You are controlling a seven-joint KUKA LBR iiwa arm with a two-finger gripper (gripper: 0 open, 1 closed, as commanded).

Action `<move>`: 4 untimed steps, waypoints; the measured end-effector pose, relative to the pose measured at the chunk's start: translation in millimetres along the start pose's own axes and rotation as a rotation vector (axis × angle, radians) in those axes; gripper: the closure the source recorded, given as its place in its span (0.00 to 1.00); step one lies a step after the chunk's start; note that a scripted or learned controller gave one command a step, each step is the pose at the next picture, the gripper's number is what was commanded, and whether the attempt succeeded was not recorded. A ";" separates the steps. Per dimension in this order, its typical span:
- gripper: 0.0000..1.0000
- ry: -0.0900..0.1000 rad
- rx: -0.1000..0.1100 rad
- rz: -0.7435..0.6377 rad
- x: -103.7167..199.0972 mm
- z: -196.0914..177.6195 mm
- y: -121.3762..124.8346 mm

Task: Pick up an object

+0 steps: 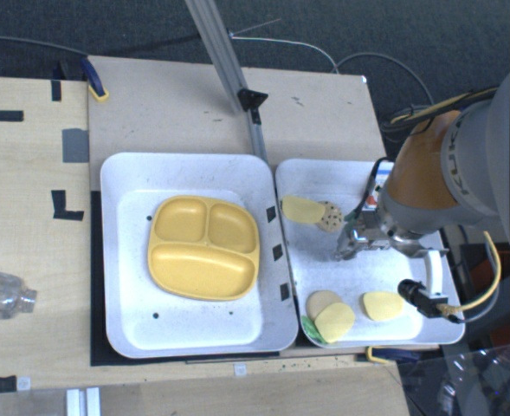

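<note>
Progress: judging from how things are lying, the pick is not yet made; every loose piece is resting on a bin floor and nothing is riding between the fingers of the tool [348, 248].
Remaining: the tool is needing to settle on one piece, close on it and lift it free of the right bin [324, 173].
Off the tabletop, left: one clear plastic bottle [2, 295] is lying on its side on the wood surface, well to the left of the right bin.
Left bin [116, 232]: one, sitting just left of the right bin, the two rims touching; it is carrying one yellow divided plate [204, 247] with three compartments.
Right bin, upper left: one yellow spongy piece [305, 210] with a speckled tan end is lying near the wall, just left of the tool.
Right bin, front: three rounded pieces, namely one tan round piece [322, 302], one yellow lump [336, 321] touching it, and one yellow oval piece [382, 306] just to their right.
Green scrap [310, 328]: one, peeking out at the front wall of the right bin, under the lump.
Tool: hovering low over the bare middle of the right bin, between the spongy piece and the front three; whether its tips are apart or together I cannot tell.
Arm [428, 176]: one, reaching in over the right bin's far side.
</note>
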State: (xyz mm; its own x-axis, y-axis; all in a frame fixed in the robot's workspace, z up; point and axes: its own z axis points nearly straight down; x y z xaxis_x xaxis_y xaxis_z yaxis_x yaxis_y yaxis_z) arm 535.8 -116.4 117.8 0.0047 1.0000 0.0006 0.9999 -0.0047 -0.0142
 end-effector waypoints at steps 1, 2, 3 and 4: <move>1.00 -0.002 -0.019 -0.009 4.0 -13.2 112.9; 1.00 0.000 -0.014 0.002 -59.6 28.0 25.7; 1.00 -0.002 -0.018 -0.003 -45.4 27.4 -50.1; 1.00 0.001 -0.012 -0.006 -45.4 27.7 -31.3</move>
State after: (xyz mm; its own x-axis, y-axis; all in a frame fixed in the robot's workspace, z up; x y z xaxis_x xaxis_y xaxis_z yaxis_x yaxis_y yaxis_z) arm 503.9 -161.6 90.5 -0.0012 1.0000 0.0012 1.0000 0.0012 -0.0020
